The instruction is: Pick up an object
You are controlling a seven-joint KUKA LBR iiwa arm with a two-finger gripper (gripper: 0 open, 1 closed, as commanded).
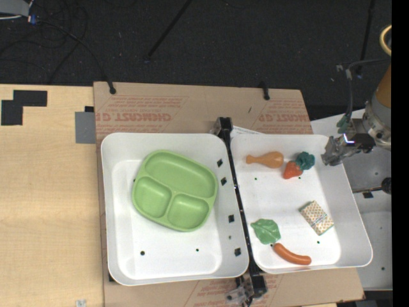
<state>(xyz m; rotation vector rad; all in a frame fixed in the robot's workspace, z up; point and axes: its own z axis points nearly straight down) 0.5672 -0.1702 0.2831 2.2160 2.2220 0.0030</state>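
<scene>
Up at the right rim of the right bin [358,235], my gripper [333,153] hung just outside the wall, level with the far end of the bin. From that slanted view I could not tell whether my jaws were spread or pressed together; they showed as a dark grey clump with nothing visible between them. My arm [383,101] ran off toward the right edge, its orange band showing above the wrist.

Inside the right bin lay six small things. A tan drumstick [267,160] rested near the far wall, its thin end pointing left. Just right of it sat a red strawberry [292,169], touching a teal piece [305,160] on its upper right; these two were the things nearest to me. Farther down, toward the right side, a patterned box [317,217] lay tilted. Near the bin's left wall was a green leaf [265,230], and just below and right of it an orange sausage [292,254], nearly touching the leaf's stem.

The left bin [115,248] held a green plate [174,190] with three compartments, lying at an angle in the middle. Both bins sat side by side on cardboard [192,110], which lay on the bench [45,203].
</scene>
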